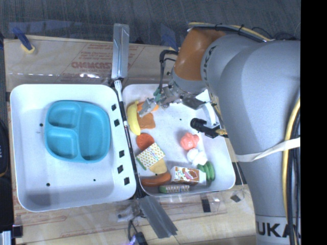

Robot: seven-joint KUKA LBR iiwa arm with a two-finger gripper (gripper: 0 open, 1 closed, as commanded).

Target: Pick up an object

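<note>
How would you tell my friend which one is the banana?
Find the white bin on the picture's right, the one crowded with toy food. Go to its upper left, along the wall beside the other bin. The banana is the only long, curved, yellow thing there; the neighbouring orange piece is flat.

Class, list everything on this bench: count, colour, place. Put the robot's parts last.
left bin: 1, white, view's left
divided tray: 1, blue, inside left bin
right bin: 1, white, beside left bin
banana: 1, yellow, right bin, by left wall
round toy: 1, red, right bin, below banana
patterned block: 1, yellow-white, right bin, below round toy
sausage: 1, orange-brown, right bin, lower edge
carton: 1, white and red, right bin, lower right
pink toy: 1, pink, right bin, middle right
arm: 1, grey with orange band, from right
gripper: 1, dark, over right bin's upper left
</note>
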